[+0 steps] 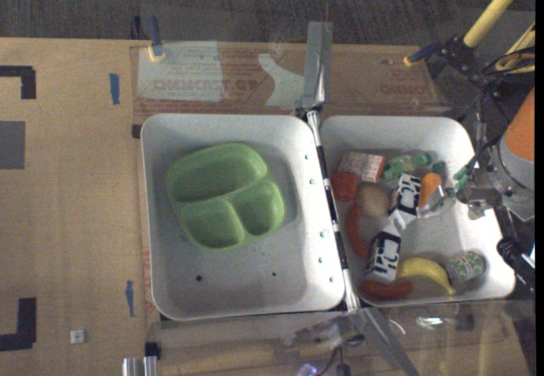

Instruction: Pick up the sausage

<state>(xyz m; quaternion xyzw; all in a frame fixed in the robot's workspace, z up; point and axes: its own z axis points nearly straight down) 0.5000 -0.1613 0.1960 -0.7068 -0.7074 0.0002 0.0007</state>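
The sausage [388, 289] is a short reddish-brown link lying flat against the front wall of the right bin [493, 281]. It sits just left of a banana [427, 272] and below a black-and-white carton [384, 255]. My gripper [463, 197] hangs over the right side of that bin, near the right wall, above and to the right of the sausage and well apart from it. Nothing shows between its fingers. The grey wrist with its orange band [523, 140] comes in from the right edge.
The right bin also holds an orange-red long piece [354, 232], a potato [371, 202], a carrot [430, 187], a second carton [408, 193], green items [399, 166], a red-white packet [361, 166] and a round can [466, 265]. A green divided plate [225, 194] lies in the left bin [255, 293].
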